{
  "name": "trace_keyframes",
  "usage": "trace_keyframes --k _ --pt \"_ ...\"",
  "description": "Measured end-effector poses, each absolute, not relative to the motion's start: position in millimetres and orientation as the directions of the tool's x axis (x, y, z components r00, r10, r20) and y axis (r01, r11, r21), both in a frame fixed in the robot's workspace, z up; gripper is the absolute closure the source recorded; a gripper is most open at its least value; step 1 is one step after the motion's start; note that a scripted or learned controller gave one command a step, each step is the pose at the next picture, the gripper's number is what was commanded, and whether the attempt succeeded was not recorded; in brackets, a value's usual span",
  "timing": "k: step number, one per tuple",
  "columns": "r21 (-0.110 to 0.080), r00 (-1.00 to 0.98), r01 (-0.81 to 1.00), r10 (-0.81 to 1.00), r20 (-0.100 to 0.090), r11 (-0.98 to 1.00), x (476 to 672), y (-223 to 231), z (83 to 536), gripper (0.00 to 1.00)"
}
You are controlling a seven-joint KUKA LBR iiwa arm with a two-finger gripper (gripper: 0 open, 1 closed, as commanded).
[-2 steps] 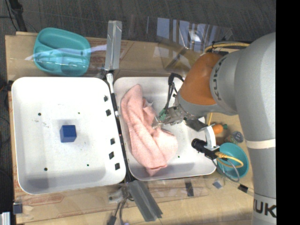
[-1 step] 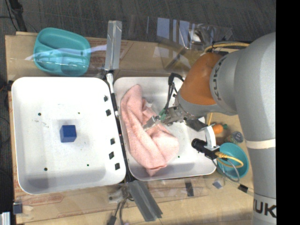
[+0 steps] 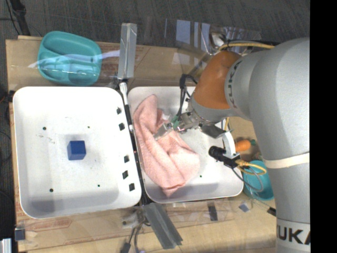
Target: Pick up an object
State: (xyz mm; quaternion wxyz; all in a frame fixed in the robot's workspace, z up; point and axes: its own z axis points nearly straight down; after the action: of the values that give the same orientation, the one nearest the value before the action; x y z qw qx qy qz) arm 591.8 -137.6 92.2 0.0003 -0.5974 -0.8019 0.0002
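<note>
The gripper [image 3: 169,126] is seen low in the right bin [image 3: 221,186], with its tip set against the upper middle of the pink towel [image 3: 163,152]; whether anything is clamped by it cannot be told from this view, since the tip is small and partly hidden under the wrist. The towel is spread in a crumpled heap along the left side of that bin, from its far edge to near its near edge. Above the gripper, the orange band [image 3: 213,86] and the grey arm [image 3: 279,141] are seen reaching in from the right. In the left bin [image 3: 31,194], 1 blue cube [image 3: 77,149] lies well apart from the gripper. A teal dustpan [image 3: 68,57] rests beyond the left bin. A likely failure is judged to be a shallow pinch: only 1 loose fold could be caught and slip free as the arm lifts.
</note>
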Motion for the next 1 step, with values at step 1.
trace_keyframes --k 1 --pt "-0.001 -0.253 0.968 0.968 0.000 0.253 628.8 -107.2 92.4 0.00"
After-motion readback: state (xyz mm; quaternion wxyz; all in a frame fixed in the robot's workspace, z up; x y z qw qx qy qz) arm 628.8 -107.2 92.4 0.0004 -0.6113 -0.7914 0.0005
